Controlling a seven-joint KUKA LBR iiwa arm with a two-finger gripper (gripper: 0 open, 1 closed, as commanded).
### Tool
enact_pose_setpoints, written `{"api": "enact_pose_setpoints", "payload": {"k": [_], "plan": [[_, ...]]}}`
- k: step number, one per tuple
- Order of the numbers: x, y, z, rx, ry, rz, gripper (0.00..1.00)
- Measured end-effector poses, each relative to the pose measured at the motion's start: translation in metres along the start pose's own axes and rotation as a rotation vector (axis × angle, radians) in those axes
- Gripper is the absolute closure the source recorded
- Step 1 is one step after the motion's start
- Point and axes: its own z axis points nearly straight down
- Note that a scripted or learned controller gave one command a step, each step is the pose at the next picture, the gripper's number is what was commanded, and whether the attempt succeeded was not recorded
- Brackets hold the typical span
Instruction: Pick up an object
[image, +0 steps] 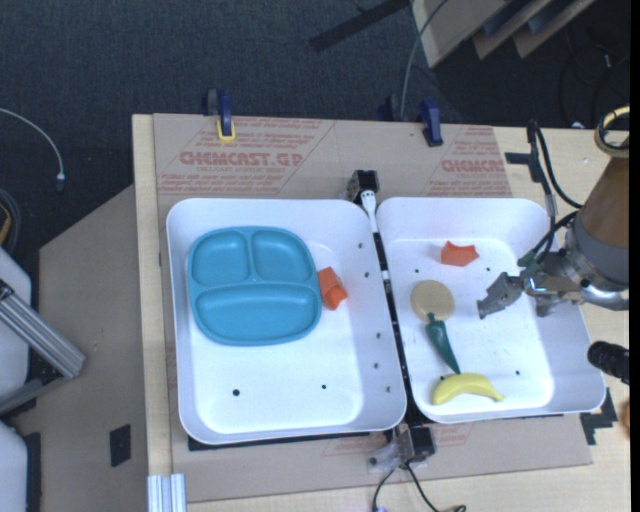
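In the right bin (530, 222) lie an orange wedge (459, 254), a tan round disc (432, 298), a green pepper-like piece (442, 344) and a yellow banana (466, 389). My gripper (508, 284) hangs over the right half of this bin, right of the tan disc and below-right of the orange wedge. It is open, with nothing between its fingers. In the left bin (280, 400) a blue divided plate (256, 285) sits with an orange block (331, 287) at its right edge.
The two bins meet along a black-studded seam (385, 300). The arm's grey and brown wrist (605, 240) covers the right bin's right rim. Cables (545, 180) run over the cardboard bench top behind it. Blue clamps (225, 115) hold the board's far edge.
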Motion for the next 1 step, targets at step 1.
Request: {"api": "enact_pose_setpoints", "payload": {"k": [1], "plan": [[0.0003,0.0026,-0.0056,-0.012,-0.002,-0.003,0.00]]}}
